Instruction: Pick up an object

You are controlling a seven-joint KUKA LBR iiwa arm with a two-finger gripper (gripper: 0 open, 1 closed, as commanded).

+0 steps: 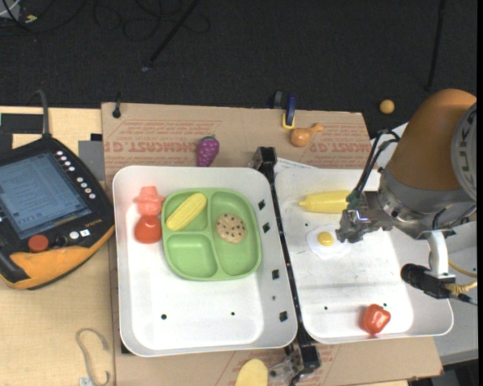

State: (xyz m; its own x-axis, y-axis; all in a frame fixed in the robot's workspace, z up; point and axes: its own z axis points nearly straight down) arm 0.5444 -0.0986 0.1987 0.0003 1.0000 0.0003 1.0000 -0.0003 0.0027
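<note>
I see the gripper (348, 233) low in the right bin (423, 316), just beside the fried egg (325, 240); I cannot tell its opening or contact. Cardboard (161, 139) print is too faint to read. Egg: white with yellow yolk, near the banana (324, 203).

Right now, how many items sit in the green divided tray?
2. A corn cob lies in the upper-left compartment of the green tray, and a cookie in the right compartment. The tray sits in the left bin. Nothing there looks hidden.
</note>
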